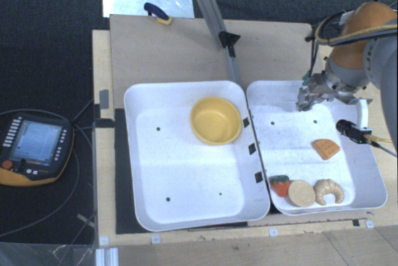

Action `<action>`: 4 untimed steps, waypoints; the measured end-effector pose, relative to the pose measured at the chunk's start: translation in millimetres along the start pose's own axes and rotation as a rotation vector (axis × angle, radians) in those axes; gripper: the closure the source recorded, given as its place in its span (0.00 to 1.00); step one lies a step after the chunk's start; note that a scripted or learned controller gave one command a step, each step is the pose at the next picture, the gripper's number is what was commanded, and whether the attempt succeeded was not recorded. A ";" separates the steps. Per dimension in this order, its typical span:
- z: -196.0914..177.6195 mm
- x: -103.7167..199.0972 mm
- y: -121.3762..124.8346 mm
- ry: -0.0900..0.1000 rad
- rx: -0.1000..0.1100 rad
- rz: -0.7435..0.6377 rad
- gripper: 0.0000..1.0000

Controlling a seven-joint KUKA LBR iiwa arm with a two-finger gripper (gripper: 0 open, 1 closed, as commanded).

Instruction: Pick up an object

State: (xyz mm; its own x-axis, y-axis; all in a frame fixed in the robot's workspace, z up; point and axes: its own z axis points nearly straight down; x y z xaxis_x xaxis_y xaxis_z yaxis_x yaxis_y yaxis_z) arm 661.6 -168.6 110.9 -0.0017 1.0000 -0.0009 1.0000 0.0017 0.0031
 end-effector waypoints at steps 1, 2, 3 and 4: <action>-45.3 -4.5 -3.6 0.000 -0.002 0.001 1.00; -92.6 0.2 -9.1 0.000 -0.002 0.001 1.00; -145.8 0.0 -7.9 0.000 -0.002 0.001 1.00; -153.7 49.3 -28.7 0.002 0.001 -0.002 1.00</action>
